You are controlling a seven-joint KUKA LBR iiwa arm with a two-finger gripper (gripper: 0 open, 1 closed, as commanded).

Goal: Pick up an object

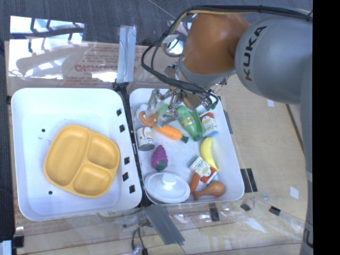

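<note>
Gripper (169, 106): lowered at right bin's (234, 158) far end; jaw state cannot be told.
Bottle (189, 122): nearest target; should be straddled squarely, carrot (171, 133) avoided.

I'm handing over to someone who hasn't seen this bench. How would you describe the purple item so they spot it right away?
Start at the right bin, the one crowded with toy food beneath the arm. Near its middle, just above the round white lid at the bin's near edge, lies the purple item. It is a small, bumpy, grape-like cluster, the only purple piece, with the can just up-left of it.
</note>
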